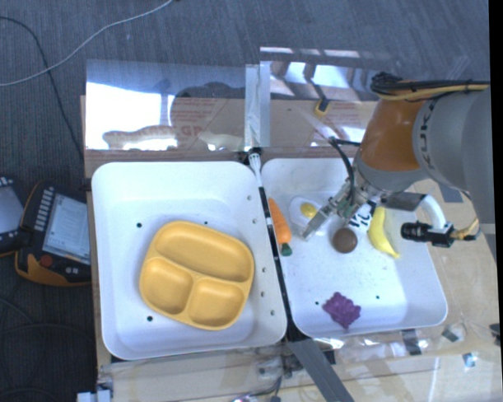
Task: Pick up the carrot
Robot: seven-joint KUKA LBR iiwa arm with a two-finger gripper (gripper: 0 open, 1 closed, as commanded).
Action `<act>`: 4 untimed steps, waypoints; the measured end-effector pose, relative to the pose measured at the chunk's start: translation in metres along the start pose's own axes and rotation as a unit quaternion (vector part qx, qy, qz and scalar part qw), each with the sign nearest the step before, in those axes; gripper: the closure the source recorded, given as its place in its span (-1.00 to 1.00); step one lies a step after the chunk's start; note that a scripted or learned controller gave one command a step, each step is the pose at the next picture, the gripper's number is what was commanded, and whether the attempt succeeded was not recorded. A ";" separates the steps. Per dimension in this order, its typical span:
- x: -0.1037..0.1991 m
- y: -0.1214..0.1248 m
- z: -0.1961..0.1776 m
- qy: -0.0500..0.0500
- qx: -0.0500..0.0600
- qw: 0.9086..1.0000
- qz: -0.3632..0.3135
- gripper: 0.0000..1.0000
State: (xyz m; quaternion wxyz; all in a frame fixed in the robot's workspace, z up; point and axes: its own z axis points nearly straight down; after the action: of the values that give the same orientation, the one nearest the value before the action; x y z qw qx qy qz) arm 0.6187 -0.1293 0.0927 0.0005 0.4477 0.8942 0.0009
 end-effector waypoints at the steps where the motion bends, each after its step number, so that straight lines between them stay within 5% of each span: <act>1: -0.013 0.049 0.003 0.002 0.009 1.000 -0.029 -1.00; 2: 0.051 0.046 -0.092 -0.002 0.001 0.998 -0.061 -1.00; 3: 0.068 0.023 -0.091 -0.001 0.001 0.990 -0.143 -1.00; 4: 0.069 0.025 -0.101 -0.001 -0.001 0.990 -0.143 1.00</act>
State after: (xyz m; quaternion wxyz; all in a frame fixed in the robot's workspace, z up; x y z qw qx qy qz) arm 0.5978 -0.0591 0.1935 0.0024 0.3150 0.9491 0.0014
